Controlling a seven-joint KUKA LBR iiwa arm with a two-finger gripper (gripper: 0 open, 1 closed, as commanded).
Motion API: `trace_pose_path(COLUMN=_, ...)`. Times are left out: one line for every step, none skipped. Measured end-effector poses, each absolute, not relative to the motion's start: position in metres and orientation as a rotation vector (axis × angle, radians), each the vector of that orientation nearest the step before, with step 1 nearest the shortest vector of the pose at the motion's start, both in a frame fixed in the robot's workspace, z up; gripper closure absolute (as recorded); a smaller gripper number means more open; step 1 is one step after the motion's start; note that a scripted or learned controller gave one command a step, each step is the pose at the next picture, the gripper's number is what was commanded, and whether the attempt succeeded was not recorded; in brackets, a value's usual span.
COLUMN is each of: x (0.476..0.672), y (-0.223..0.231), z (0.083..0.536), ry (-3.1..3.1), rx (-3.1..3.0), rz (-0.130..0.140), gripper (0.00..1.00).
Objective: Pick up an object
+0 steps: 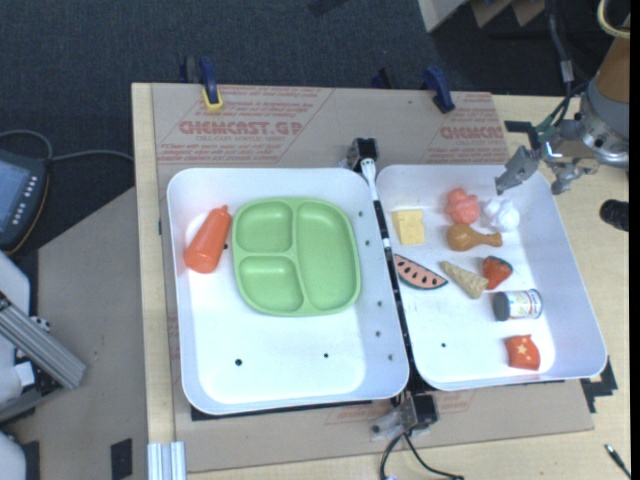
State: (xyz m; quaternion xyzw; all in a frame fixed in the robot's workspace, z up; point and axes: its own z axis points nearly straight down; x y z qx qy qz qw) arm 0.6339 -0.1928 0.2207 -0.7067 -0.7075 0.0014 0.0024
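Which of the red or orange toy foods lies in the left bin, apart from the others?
The orange carrot, lying beside the green divided plate in the left bin. The other reddish pieces lie in the right bin.

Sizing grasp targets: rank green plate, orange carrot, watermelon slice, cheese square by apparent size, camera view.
1. green plate
2. orange carrot
3. watermelon slice and cheese square: look about alike, not ranked.

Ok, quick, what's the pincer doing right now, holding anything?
Pincer: up over the far edge of the right bin, nothing visible in it; open or closed cannot be told.
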Motion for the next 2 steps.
trace_pose_path(x=0.629, y=-0.197, z=0.176, ry=-2.218, rx=-2.218, rz=0.005, gripper=0.0)
trace_pose_path(x=0.625, y=-0.198, z=0.112, ry=-2.217, rx=-2.217, rz=0.005, gripper=0.0)
